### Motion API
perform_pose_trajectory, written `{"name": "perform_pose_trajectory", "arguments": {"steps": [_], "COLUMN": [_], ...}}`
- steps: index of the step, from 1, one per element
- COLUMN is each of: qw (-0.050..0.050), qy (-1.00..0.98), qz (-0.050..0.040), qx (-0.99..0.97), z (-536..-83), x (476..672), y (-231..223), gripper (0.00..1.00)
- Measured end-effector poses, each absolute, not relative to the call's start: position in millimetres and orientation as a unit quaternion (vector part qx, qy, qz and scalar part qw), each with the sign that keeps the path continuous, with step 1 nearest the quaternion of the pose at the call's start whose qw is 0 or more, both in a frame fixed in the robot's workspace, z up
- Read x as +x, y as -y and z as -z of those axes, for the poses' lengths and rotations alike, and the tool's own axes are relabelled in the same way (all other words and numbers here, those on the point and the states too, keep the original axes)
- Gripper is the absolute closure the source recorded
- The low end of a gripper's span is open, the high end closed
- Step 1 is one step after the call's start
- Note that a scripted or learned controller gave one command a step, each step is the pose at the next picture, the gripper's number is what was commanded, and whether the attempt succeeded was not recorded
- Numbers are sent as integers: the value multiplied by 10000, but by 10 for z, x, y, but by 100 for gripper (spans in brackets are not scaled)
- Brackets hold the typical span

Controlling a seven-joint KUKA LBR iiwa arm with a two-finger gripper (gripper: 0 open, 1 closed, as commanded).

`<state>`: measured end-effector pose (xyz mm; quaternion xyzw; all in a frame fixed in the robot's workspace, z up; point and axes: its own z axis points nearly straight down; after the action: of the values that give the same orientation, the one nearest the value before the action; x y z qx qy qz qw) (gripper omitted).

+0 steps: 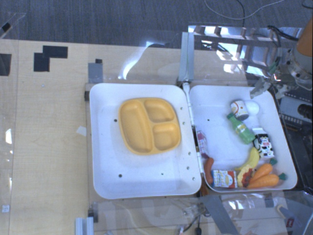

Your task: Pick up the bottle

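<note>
One green bottle (pixel 242 129) lies tilted in right bin (pixel 215 102), between one baseball (pixel 238 108) and one banana (pixel 250 161). Two carrots (pixel 263 176), one juice carton (pixel 224 178). One yellow tray (pixel 148 125) in left bin (pixel 105 146). Gripper (pixel 264 84) at right bin's far corner; finger state unclear.

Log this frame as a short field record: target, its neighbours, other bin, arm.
target: green plastic bottle, lying on its side in the right white bin
neighbours: small round can at its cap end; cow-patterned carton beside its base
other bin: left white bin bears a yellow divided plate
arm: end effector at upper right, beyond the right bin's far corner
</note>
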<state>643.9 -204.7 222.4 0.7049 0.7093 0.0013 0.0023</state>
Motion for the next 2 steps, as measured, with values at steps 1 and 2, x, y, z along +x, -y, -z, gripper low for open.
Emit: {"name": "perform_pose_trajectory", "arguments": {"steps": [1, 2], "qw": [26, -11], "qy": [-7152, -7160], "qz": [-17, -10], "qx": [6990, 6981], "z": [-912, -1023], "x": [6217, 6217], "y": [1692, 1678], "gripper": [0, 100]}}
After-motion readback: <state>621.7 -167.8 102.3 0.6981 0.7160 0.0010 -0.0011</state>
